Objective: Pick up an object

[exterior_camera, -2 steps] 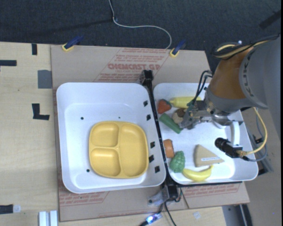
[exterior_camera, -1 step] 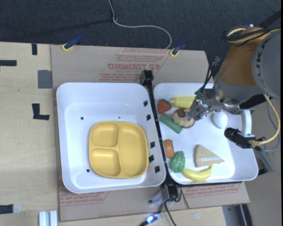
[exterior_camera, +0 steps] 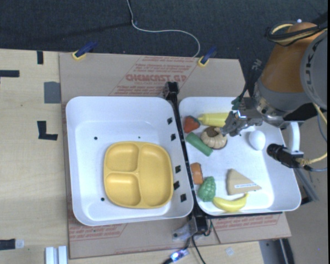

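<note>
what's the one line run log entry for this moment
gripper over right bin | above tan toy | grasp unconfirmed | yellow tray in left bin

- The cardboard sheet [exterior_camera: 154, 76] under the two white bins carries red printed lettering behind the left bin [exterior_camera: 77, 147], but the letters are too blurred to read
- The wedge-shaped toy [exterior_camera: 241, 182] has a small label; its text is too small to read

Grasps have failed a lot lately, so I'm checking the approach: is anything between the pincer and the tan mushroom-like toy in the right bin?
Nothing visible stands between them. The pincer sits right at the upper right edge of the tan toy. Close neighbours are the yellow corn above and the green piece at its left.
</note>
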Motion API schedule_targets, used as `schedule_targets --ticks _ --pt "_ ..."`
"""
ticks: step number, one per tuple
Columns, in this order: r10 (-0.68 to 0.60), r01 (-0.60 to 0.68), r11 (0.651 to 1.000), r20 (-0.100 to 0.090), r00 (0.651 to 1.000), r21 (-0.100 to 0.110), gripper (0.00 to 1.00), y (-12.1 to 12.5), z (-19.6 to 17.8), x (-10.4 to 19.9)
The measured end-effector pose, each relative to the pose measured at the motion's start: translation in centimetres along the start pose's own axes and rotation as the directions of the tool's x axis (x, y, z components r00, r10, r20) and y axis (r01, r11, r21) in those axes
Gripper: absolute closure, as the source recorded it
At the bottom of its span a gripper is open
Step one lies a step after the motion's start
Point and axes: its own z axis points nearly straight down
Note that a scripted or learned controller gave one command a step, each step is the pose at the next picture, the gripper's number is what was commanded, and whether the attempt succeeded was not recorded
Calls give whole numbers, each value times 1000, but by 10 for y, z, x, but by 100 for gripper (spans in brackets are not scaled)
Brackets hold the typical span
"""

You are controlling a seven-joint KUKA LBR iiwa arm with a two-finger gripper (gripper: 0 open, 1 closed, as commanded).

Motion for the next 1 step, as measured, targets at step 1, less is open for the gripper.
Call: schedule_targets --ticks 1 --pt "-1 1 1000 -1 1000 2 100 1 -8 10"
